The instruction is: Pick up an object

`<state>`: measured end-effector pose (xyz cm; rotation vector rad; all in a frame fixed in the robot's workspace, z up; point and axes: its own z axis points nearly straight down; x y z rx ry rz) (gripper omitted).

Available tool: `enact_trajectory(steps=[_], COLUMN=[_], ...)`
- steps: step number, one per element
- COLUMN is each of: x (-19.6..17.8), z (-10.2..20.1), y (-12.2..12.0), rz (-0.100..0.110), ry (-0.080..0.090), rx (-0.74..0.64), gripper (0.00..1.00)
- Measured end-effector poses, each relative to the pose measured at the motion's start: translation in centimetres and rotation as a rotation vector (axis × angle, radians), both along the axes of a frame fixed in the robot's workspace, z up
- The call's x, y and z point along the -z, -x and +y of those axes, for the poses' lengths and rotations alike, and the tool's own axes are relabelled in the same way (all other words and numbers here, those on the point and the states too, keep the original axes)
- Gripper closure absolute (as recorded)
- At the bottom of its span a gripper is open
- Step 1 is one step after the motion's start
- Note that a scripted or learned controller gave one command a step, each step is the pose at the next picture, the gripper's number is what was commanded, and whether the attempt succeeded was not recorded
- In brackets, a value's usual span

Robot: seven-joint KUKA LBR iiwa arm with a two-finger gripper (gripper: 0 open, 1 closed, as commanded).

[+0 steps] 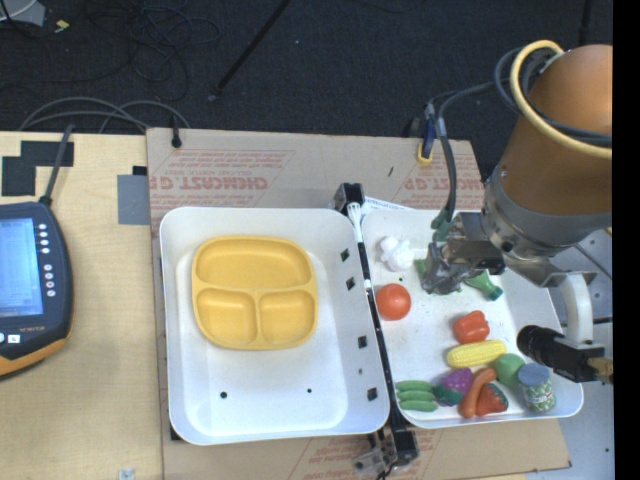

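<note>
End effector (pixel 441 273) over right bin (pixel 430 343) (grip state unclear); tomato (pixel 393 302) just left, below.

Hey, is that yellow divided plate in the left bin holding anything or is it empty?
Empty. The yellow divided plate shows bare yellow in all three compartments; the toy food lies in the right bin.

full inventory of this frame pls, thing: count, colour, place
bins: 2, white, side by side on the bench
divided plate: 1, yellow, left bin
tomato: 1, red, right bin near the divider
pepper: 1, red, right bin centre
corn: 1, yellow, below the pepper
pea pod: 1, green, right bin front edge
grapes: 1, purple, beside the pea pod
white item: 1, right bin back, kind unclear
handheld controller: 1, dark with orange edge, far left
arm: 1, grey and orange, from right
gripper: 1, dark, low over right bin
</note>
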<state>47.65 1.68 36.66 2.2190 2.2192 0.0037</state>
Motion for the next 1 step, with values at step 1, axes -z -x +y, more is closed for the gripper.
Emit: enact_trajectory(steps=[1], x=[-0.42], z=[0.15], y=[0.00], rz=[0.012], ry=[0.001], rx=[-0.004], gripper=[1.00])
